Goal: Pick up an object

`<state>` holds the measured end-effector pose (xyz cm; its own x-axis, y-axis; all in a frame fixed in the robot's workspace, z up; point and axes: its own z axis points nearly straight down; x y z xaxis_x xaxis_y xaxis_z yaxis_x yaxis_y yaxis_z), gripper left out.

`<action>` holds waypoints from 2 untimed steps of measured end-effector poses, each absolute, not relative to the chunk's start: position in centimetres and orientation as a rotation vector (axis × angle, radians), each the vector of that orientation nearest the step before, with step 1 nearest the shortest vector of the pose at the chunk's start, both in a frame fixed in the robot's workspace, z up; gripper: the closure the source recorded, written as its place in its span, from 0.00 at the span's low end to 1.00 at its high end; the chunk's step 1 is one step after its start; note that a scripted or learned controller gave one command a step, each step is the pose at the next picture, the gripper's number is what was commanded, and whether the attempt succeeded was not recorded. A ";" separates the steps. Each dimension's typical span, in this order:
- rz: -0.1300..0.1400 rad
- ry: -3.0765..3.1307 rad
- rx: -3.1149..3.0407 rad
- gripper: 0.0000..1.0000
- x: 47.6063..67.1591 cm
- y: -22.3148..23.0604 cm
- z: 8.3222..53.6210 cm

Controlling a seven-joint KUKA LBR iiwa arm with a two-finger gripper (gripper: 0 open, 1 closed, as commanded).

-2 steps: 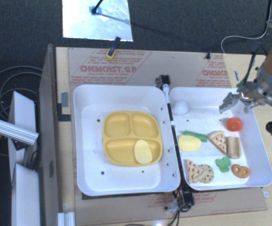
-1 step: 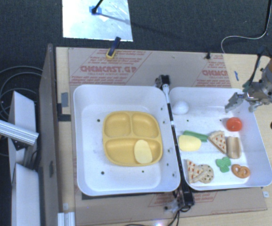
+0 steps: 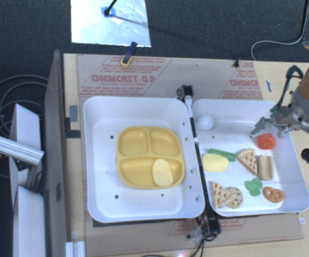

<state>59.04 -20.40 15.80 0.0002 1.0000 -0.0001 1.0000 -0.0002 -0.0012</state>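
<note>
From above, the gripper (image 3: 273, 126) hangs in the right bin (image 3: 304, 197), just over the red tomato (image 3: 266, 141); I cannot tell its opening. The round tomato may roll away if it is touched off-centre.

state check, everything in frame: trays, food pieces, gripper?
yellow tray: flat in the left bin, pale oval piece in its front compartment
gripper: above the red tomato, right bin
red tomato: resting on bin floor
white ball: loose, at back left corner
pretzel: lying flat, front right
</note>
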 end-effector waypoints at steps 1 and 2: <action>-0.001 -2.220 -2.222 0.00 57.6 -20.5 8.1; 0.000 -2.220 -2.222 0.00 56.1 -20.0 8.4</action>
